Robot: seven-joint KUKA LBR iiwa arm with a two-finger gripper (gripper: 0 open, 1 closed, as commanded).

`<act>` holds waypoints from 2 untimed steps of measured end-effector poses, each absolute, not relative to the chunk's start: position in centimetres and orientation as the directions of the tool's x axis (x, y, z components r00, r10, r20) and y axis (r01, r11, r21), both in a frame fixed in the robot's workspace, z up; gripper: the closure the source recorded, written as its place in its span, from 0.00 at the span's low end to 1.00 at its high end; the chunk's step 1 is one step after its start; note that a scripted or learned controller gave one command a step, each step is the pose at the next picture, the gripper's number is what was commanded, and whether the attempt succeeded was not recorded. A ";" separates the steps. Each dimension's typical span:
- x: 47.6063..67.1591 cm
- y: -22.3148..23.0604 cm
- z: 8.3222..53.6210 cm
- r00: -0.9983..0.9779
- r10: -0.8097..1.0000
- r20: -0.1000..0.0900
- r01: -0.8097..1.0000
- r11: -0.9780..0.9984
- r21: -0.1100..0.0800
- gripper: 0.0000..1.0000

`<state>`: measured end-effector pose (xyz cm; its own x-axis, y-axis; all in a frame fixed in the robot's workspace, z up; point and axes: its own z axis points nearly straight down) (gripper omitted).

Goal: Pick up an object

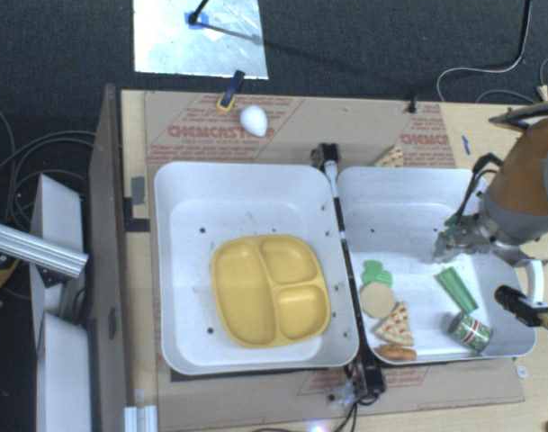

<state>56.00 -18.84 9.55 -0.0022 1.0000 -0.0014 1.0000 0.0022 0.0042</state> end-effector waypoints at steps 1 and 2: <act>56.0 -18.8 9.5 -0.002 1.000 -0.001 1.000 0.002 0.004 0.00; 51.8 -20.9 18.6 0.002 1.000 -0.003 1.000 -0.002 0.007 0.00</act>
